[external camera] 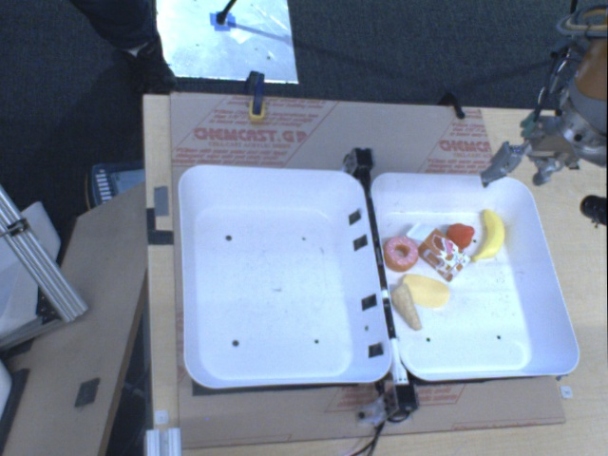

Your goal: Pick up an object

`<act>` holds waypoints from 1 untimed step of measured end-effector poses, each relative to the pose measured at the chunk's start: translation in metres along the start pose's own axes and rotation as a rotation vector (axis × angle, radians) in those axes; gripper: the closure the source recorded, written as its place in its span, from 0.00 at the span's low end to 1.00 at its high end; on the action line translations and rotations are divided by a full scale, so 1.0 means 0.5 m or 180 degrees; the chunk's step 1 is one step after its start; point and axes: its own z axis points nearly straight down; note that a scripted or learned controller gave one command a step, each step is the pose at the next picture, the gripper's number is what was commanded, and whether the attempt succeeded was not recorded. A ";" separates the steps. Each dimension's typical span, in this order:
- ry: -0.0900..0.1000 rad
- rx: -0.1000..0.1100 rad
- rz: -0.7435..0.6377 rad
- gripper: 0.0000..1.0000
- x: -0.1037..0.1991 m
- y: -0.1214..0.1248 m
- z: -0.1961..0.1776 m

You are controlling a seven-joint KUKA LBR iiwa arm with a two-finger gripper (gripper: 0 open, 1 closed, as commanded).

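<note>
Several toy foods lie in the right bin (532, 350): a pink donut (400, 252), a red-and-white cake slice (444, 254), a red piece (461, 235), a yellow banana (489, 234), a pale yellow piece (428, 291) and a tan cone (407, 308). My gripper (521, 166) hangs above the bin's far right corner, up and to the right of the banana. Its fingers are spread open with nothing between them.
The left bin (275, 274) sits beside the right one, joined by a black hinge strip (370, 255). Both rest on a cardboard sheet (285, 131). A yellow clamp (256, 103) stands at the board's far edge. A metal frame (38, 264) is at the left.
</note>
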 end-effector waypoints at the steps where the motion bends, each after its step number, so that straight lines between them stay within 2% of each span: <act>1: -0.0011 -0.0048 -0.0016 0.00 0.045 0.033 -0.247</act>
